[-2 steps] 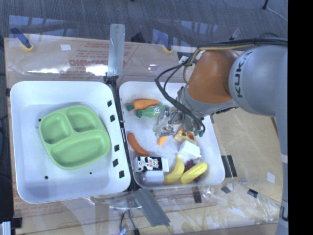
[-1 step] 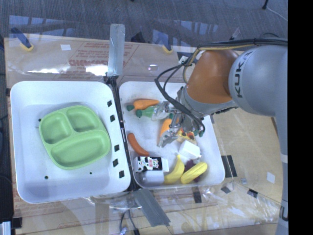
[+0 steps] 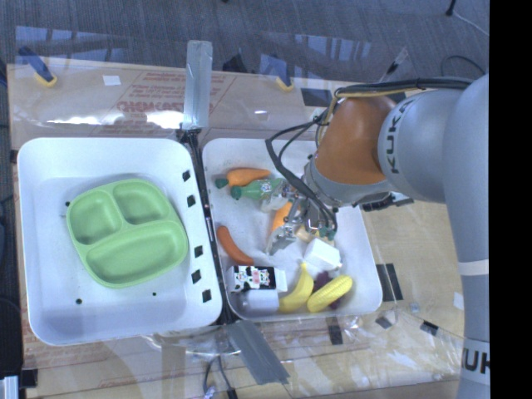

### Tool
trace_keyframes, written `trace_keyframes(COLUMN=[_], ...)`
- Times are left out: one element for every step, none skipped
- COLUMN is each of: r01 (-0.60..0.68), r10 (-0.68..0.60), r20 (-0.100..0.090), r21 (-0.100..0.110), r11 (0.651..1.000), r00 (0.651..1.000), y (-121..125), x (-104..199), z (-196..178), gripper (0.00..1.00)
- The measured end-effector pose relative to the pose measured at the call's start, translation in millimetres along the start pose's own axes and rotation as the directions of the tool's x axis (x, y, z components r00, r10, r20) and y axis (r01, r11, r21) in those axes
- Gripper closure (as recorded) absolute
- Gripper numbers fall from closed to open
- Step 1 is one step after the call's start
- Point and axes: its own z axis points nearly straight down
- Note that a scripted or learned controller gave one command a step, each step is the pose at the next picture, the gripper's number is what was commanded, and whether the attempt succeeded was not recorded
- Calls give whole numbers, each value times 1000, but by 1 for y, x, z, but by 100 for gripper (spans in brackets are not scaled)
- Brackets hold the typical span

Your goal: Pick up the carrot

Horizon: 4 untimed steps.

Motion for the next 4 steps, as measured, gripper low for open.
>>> trace_keyframes(r01=[9, 9, 16, 17], r10=[-9, -9, -16, -17], r20=[4, 3, 7, 7], r21=[0, 0, 0, 0], r11=[1000, 1000, 1000, 1000], r00=[1000, 1000, 1000, 1000], y=[2, 3, 4, 4], x=[-2, -2, -3, -3], z=[-12, -12, -22, -22], gripper=[100, 0, 100, 0])
